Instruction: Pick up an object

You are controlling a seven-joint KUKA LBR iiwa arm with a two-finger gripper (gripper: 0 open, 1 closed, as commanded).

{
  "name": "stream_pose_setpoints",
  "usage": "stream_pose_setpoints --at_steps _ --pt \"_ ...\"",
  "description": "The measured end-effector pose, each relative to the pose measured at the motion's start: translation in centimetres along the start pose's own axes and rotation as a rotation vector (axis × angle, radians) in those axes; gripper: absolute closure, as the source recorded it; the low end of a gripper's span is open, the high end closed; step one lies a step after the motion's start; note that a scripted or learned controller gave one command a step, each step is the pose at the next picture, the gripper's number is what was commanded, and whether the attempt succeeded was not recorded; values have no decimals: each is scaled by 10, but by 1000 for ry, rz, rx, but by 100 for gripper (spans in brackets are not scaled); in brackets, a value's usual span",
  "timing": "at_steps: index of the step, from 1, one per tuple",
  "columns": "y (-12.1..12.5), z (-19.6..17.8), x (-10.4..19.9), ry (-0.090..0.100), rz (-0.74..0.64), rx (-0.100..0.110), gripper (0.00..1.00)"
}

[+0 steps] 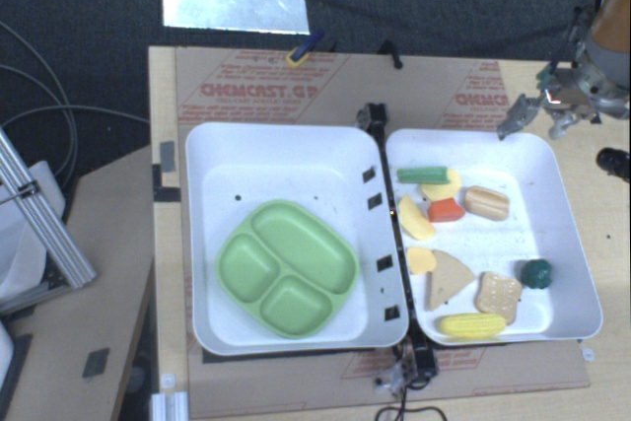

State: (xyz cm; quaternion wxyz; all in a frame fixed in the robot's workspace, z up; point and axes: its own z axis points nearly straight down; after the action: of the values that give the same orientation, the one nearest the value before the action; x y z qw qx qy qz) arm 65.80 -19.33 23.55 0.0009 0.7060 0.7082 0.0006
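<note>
The right bin point(567, 202) holds several toy foods: a green bean pod point(421, 175), a red-orange piece point(446, 209), a bread roll point(486, 202), a pale yellow banana-like piece point(416, 218), a tan wedge point(449, 278), a cracker point(498, 296), a corn cob point(471, 324) and a dark teal ball point(535, 273). My gripper point(540, 120) hangs above the far right corner of this bin. It is open, its two fingers spread wide with nothing between them. It stands well behind the bread roll and apart from all the foods.
The left bin point(207, 212) carries a green three-compartment plate point(286, 266). A black divider strip point(386, 212) runs between the bins. The arm's orange-banded wrist point(611, 25) enters from the upper right. Cables lie off the bench to the left.
</note>
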Motion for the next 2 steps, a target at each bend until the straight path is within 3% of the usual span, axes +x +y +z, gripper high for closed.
stream_pose_setpoints --at_steps 1,2 --pt "-82 108 0 5 5 15 0" --pt "-176 152 -14 2 8 7 0"
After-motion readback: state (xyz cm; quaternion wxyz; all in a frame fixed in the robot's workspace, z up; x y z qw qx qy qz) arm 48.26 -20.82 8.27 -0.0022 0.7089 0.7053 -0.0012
